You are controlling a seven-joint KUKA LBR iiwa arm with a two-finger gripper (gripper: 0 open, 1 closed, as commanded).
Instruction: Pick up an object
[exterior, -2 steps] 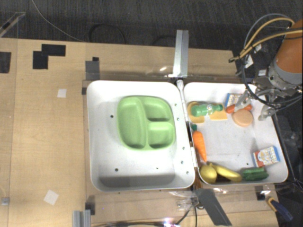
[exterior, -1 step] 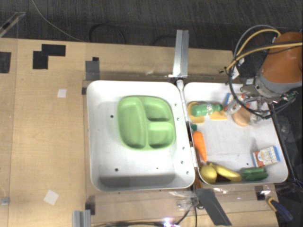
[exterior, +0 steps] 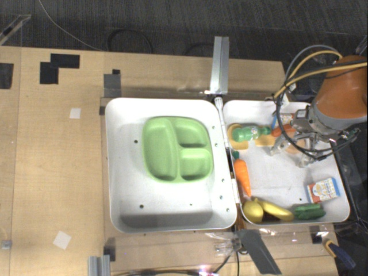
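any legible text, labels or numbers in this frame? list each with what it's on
Nothing here can be quoted.
Small carton in the right bin: red, white and blue printing, too small and blurred to read.
Green bottle near the right bin's back wall: no readable label.
Black shapes on the bench at the upper left: plain blocks, not letters or numbers.

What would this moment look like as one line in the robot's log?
pincer low in right bin | near green bottle | carrot, banana untouched
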